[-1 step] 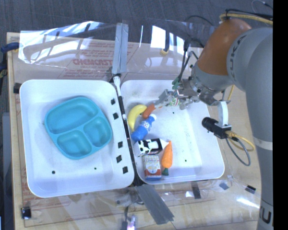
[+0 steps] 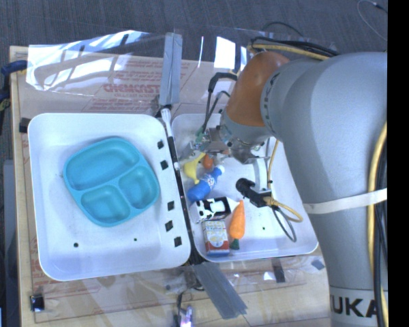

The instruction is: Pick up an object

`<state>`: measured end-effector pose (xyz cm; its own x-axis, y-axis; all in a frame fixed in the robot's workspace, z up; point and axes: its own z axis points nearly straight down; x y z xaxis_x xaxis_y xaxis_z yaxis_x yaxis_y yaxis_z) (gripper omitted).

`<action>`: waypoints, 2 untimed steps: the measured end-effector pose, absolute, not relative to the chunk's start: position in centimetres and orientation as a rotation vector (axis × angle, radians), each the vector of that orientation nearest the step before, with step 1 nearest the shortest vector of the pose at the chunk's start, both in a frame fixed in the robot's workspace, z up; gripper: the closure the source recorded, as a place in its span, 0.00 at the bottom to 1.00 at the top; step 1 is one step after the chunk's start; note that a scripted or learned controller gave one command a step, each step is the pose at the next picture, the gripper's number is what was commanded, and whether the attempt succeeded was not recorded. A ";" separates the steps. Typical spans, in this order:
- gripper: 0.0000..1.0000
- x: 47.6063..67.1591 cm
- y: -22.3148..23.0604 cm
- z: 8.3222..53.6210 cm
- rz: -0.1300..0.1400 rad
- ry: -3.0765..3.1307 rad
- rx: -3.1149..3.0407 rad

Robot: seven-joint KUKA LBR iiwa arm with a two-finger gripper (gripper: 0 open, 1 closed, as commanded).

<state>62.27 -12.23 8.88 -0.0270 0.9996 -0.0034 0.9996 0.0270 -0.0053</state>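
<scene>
Arm (image 2: pixel 327 135) over right bin (image 2: pixel 286 247); hand (image 2: pixel 208 148) among toys.

Both bins (image 2: pixel 88 251) look like smooth white plastic with a slight sheen. The blue tray (image 2: pixel 110 180) is matt plastic, moulded into three compartments. The arm (image 2: pixel 327 135) has a smooth grey satin shell and a glossy orange band (image 2: pixel 252 90). The carrot (image 2: pixel 237 221) appears as smooth plastic. A clear glossy film (image 2: pixel 88 60) covers the brown cardboard-like bench surface (image 2: pixel 123 90).
</scene>
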 end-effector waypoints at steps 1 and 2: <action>1.00 62.3 -12.0 9.6 0.012 -2.254 -2.181; 1.00 61.6 -6.1 19.0 0.006 -1.733 -2.617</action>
